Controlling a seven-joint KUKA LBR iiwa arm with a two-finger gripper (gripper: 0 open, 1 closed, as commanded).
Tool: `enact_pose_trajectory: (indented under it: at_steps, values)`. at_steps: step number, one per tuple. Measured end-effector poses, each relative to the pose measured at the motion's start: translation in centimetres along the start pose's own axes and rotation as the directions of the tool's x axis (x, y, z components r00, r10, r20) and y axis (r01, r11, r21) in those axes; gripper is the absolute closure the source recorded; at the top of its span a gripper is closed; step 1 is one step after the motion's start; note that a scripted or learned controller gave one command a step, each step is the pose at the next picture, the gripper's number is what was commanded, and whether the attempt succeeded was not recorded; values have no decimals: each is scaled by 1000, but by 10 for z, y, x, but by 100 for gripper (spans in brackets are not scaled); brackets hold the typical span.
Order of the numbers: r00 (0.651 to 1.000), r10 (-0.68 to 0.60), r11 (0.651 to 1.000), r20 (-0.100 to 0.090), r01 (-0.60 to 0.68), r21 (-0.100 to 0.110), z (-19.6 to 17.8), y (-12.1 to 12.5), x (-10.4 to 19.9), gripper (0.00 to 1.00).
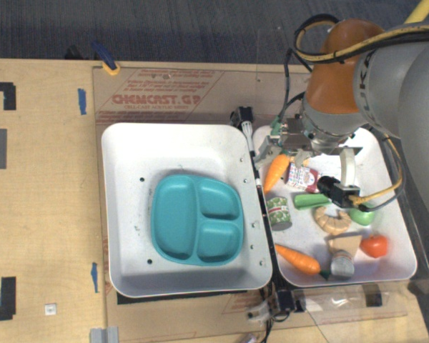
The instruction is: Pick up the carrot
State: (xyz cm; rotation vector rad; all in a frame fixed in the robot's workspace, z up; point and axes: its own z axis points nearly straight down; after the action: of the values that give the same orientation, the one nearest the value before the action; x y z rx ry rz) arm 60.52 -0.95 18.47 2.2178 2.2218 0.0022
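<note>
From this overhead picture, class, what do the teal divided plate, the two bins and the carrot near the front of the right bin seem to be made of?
Teal divided plate: likely moulded plastic, matte, uniform in colour with soft rounded dividers.
Left bin and right bin: probably thin formed plastic, smooth white, rounded corners, faint sheen.
Carrot: looks like a plastic toy, evenly orange and smooth; it could be rubber.

Sitting in the left bin (121,191): a divided tray (196,220). Lying in the right bin (404,259): one carrot (297,259) near the divided tray's right side, another carrot (274,172) farther back, tin (278,212) between them.
</note>
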Motion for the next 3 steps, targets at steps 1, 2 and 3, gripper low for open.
enact_pose_trajectory:
  at_steps: [1,2,3]
  values:
    - [1000,0,1000,0,0,0,0,0,0,0]
    - [1000,-11,1000,3,11,10,68,13,-109,0]
    - [995,98,995,13,-99,21,98,57,-94,0]
